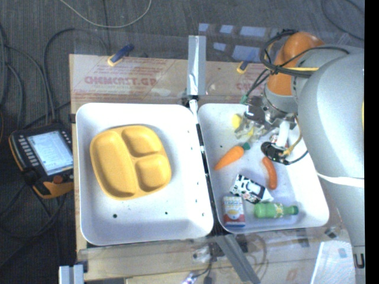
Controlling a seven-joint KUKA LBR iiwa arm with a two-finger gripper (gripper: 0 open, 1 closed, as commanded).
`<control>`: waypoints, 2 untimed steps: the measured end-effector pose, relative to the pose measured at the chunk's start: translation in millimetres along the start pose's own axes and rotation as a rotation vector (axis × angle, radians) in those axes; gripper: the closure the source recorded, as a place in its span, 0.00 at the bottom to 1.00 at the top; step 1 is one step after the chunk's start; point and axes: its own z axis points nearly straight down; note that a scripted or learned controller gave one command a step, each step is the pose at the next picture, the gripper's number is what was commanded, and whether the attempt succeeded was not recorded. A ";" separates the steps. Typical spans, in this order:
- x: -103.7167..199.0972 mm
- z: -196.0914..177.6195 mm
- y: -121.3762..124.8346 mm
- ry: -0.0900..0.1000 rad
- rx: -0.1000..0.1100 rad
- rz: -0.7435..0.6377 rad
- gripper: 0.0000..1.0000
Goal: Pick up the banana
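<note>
I see the two-finger gripper [253,125] low over the right white bin [308,209], near its far edge, directly above the yellow banana [238,122] lying there. An orange plastic carrot [230,157] lies just beside.

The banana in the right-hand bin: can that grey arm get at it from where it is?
Probably yes. The gripper hangs right over the banana at the far end of the right bin; the carrot lies apart, nearer the camera.
</note>
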 end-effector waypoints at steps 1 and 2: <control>-9.5 1.9 4.4 -0.002 -0.008 -0.263 0.00; -14.0 2.0 9.0 0.004 -0.017 -0.392 0.00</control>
